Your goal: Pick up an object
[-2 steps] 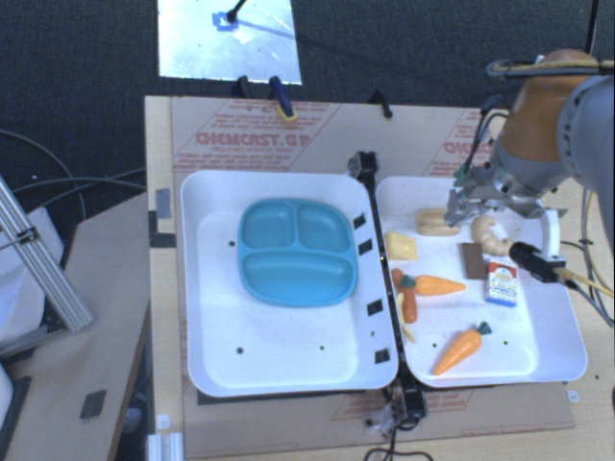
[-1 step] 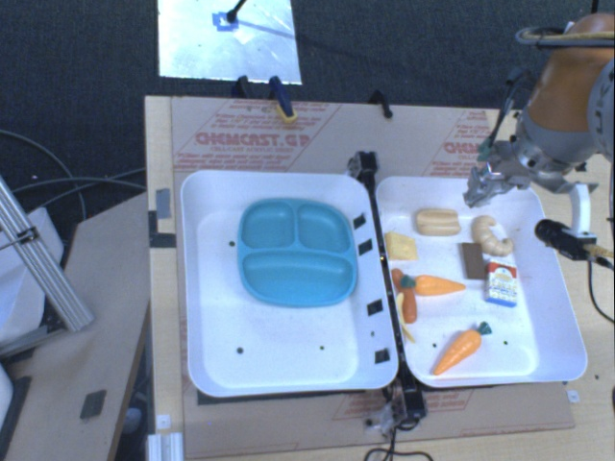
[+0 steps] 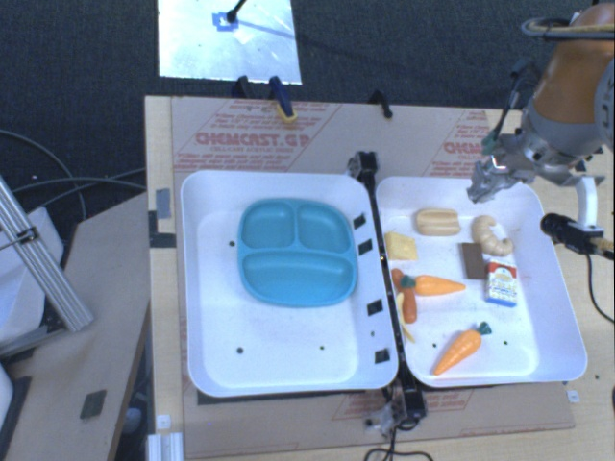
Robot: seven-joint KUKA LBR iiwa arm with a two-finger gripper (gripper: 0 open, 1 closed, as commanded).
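The right bin (image 3: 553, 325) holds several toy foods: a bread roll (image 3: 437, 222), a croissant (image 3: 491, 235), a brown chocolate piece (image 3: 471, 259), a small carton (image 3: 502, 283), a yellow cheese wedge (image 3: 401, 247), a carrot (image 3: 437, 285) in the middle, a second carrot (image 3: 458, 349) near the front, and a small red-orange piece (image 3: 407, 302). My gripper (image 3: 485, 184) hangs above the bin's back edge, behind and to the right of the bread roll. Nothing shows between its fingers.
The left bin (image 3: 216, 344) holds a blue divided plate (image 3: 296, 253). A black divider with clips (image 3: 377, 267) runs between the bins. A blue clamp (image 3: 282, 99) sits at the board's back edge, and a shiny square sheet (image 3: 229, 27) lies beyond.
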